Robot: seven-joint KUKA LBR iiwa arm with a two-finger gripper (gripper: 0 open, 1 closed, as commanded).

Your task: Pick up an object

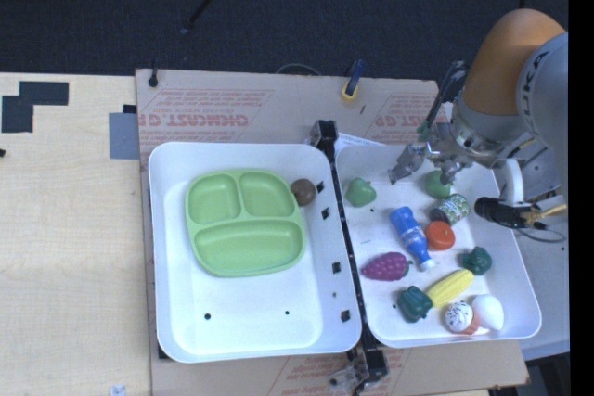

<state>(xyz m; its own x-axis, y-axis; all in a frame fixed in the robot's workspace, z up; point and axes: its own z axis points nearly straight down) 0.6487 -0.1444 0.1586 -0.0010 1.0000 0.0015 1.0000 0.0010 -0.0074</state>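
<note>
So the small green plastic toy [437, 184] sits at the right bin's [529, 306] far side, right under the two-finger gripper [425, 164], whose fingers look spread, nothing between them. Blue bottle [409, 236] lies nearby.

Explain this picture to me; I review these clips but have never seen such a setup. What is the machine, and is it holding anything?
One camera looks down at a slant on a bench with two shallow white bins. The grey arm with the orange band reaches in from the right; its gripper hangs over the right bin, with nothing visibly between its fingers. That bin holds small toys: a blue bottle, a purple grape bunch, a yellow corn cob, a white egg, and several green pieces. The left bin holds a green divided plate and a brown ball beside it.
</note>
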